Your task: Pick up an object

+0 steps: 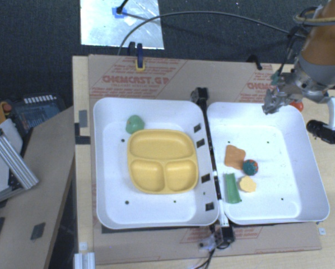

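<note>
Camera view: gripper hangs over far edge of right bin, nothing between its fingers; spread or pressed together, can't tell. Orange piece, ball, yellow disc, green stick clustered in right bin. Left bin: yellow tray, green lump at its far-left corner.

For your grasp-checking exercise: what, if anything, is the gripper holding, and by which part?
Nothing is seen held. The gripper hangs over the right bin's far edge, apart from the orange piece, ball, yellow piece and green stick.
</note>
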